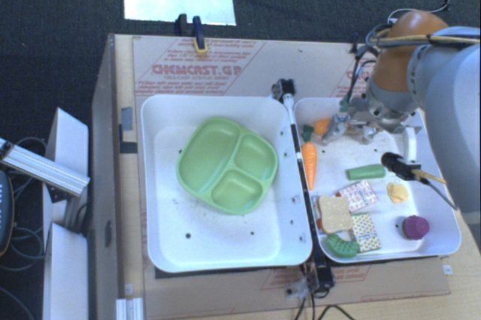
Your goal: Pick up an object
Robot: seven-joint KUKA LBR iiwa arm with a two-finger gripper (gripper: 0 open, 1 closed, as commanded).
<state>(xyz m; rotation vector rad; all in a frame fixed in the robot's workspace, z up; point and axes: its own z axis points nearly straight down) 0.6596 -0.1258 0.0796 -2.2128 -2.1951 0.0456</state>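
Risk: my gripper [347, 123] sits low in the right bin's [436, 240] back corner, tight to the divider wall [294, 153]. A closing grab could clip the wall or nudge the orange piece [322, 128] away. Can't tell if the gripper is open or closed. That orange piece lies just left of the gripper, near touching; carrot [309, 164] just below.

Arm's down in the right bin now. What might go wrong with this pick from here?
The gripper sits at the bin's far corner by a small orange piece, close to the divider, so a finger may catch the wall. The carrot lies against that divider, hard to straddle. The toys in the right bin are crowded, so neighbours may be pushed aside.
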